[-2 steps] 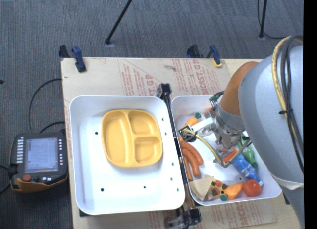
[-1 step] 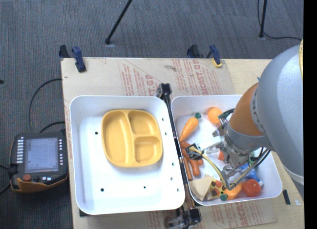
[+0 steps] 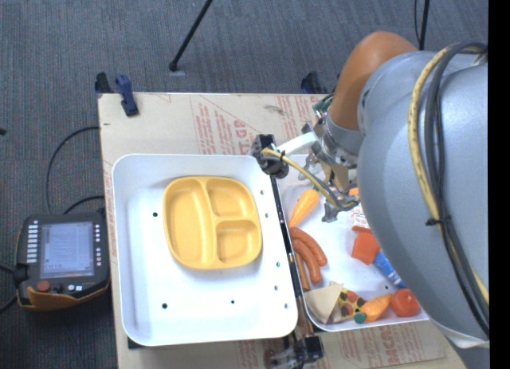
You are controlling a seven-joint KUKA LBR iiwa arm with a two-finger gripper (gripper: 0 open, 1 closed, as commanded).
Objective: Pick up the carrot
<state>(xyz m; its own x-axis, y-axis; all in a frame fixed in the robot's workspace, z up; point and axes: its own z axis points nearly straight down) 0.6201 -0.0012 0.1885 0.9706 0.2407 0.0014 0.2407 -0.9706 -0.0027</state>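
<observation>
We note two white bins on the bench: the left bin holds a yellow divided plate, lying flat near its middle. The right bin carries the food items. The carrot lies tilted in the upper left part of that bin, close to the wall between the bins, its narrow end pointing down and left. Just below it we see two sausages side by side, and further down a pizza slice, a second small carrot and a tomato. A red block sits to the right of the sausages. The gripper hangs over the upper part of the right bin, just right of the carrot; its fingers appear spread, with nothing between them. The arm covers the bin's right side.
</observation>
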